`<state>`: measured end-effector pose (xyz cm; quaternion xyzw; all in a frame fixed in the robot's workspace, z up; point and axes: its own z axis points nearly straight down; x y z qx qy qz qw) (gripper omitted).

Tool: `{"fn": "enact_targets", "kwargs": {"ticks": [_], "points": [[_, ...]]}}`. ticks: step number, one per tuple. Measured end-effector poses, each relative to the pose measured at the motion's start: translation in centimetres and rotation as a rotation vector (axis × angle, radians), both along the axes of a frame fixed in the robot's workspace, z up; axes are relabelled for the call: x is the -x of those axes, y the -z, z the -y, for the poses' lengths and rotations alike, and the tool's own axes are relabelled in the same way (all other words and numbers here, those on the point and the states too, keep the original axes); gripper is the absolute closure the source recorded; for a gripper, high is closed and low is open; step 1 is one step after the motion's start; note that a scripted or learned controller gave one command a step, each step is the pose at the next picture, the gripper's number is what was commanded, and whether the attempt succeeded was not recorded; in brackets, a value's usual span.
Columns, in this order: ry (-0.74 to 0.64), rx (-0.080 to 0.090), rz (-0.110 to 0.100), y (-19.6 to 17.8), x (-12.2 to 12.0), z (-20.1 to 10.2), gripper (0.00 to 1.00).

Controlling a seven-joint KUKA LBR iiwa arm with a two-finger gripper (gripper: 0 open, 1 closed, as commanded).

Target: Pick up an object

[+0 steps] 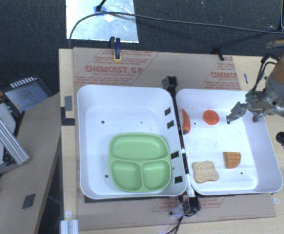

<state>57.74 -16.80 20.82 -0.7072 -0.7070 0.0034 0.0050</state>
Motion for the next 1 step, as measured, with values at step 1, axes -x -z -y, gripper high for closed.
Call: {"fn": "enact_targets", "kwargs": {"ticks": [1], "points": [[-0.003, 0.003, 0.013, -0.75, -0.28, -0.05, 0.0]]}}
